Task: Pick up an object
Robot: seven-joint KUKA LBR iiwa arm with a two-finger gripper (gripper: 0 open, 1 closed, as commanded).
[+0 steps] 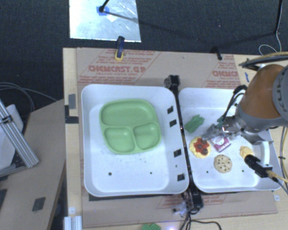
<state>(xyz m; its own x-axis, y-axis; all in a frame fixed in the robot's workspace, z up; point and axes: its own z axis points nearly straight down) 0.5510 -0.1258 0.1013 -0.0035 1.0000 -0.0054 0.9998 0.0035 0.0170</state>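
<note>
The pincer hangs low inside the right bin, right over a small pink-and-white packet. Whether it grips anything cannot be told. Nothing looks lifted, so the pick seems not yet done. Near it lie a red-and-yellow toy, a cookie and a green block. The left bin holds a green tray.
</note>
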